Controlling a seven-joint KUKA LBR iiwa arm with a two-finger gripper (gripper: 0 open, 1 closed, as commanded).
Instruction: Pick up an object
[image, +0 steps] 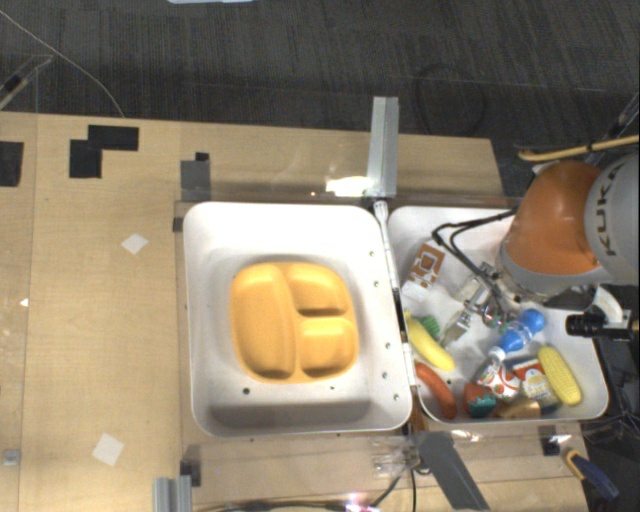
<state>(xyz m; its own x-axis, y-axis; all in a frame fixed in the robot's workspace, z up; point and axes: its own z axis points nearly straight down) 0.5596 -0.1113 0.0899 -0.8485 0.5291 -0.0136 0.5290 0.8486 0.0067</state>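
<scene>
The right bin (596, 408) holds several toy foods crowded at its near end. Among them are a yellow banana (431, 347), a red sausage (437, 389), a corn cob (560, 375), a clear bottle with a blue cap (516, 334) and a small green piece (428, 325). A white carton with an orange pattern (425, 266) lies further back. My gripper (464, 318) hangs low over the middle of this bin, between the banana and the bottle, pointing down and left. Nothing shows as lifted off the bin floor.
The left bin (205, 300) holds a yellow divided tray (292, 319). A metal post (384, 150) stands at the far end of the wall between the bins. The orange band of the arm (556, 226) overhangs the right bin's far right corner, with black cables beside it.
</scene>
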